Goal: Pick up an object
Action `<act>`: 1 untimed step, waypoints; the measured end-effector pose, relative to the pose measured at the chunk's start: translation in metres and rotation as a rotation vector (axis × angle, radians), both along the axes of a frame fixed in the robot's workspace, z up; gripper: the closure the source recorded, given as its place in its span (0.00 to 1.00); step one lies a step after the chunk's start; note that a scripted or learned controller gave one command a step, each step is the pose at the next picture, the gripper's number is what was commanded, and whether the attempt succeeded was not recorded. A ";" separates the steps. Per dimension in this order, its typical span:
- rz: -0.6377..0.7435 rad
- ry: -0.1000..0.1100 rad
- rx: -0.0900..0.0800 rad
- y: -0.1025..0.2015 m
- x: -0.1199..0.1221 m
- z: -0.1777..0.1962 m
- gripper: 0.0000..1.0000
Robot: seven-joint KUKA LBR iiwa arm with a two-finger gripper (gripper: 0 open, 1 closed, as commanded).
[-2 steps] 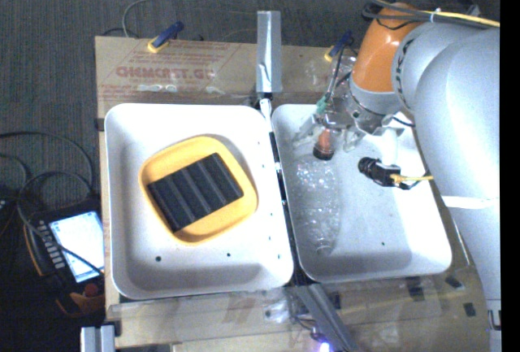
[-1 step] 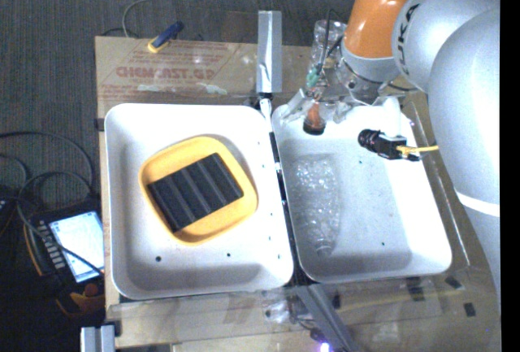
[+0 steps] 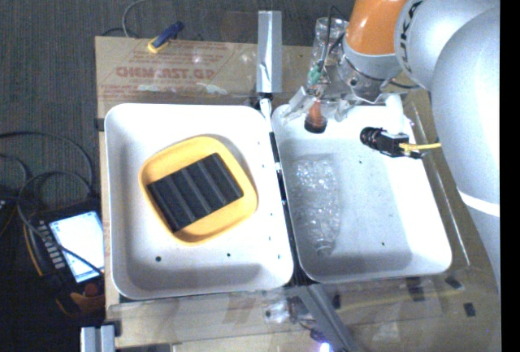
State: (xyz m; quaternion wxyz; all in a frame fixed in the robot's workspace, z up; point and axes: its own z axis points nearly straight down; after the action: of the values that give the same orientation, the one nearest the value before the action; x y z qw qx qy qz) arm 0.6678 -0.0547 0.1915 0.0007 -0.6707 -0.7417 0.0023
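Left white bin (image 3: 122,261): a rounded yellow plastic dish with a black ribbed insert (image 3: 197,189) lies mid-bin. It is turned on a diagonal, its long side running from near-left toward far-right.

Right white bin (image 3: 406,245): a clear crumpled plastic bottle (image 3: 317,200) lies flat beside the bin's left wall, reaching from mid-bin toward the near edge. Its long axis runs near-to-far, roughly parallel to that wall.

Claw (image 3: 318,110): low at the far-left corner of the right white bin. Cannot tell whether it is spread or pressed together. A small red-brown round piece (image 3: 315,125) sits right beneath it; loose thing or tool part, cannot tell.

Key relation: the bottle lies straight toward the near edge from the claw, near but apart, with bare bin floor between them. The yellow dish is across the bin walls, farther off.

Judgement: the bottle is the closer candidate. The move would be a short travel toward the near edge, then closing across the bottle's width. Thin clear plastic may buckle or slip.

Far: a brown cardboard sheet (image 3: 187,70) lies on the desk beyond the bins, with a blue-and-yellow tool (image 3: 165,36) at its far-left corner.
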 end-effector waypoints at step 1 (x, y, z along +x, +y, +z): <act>0.001 0.003 0.002 0.001 0.000 0.008 1.00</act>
State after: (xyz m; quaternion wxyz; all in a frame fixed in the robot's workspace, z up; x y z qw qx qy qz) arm 0.6676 -0.0540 0.1992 0.0021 -0.6705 -0.7419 0.0026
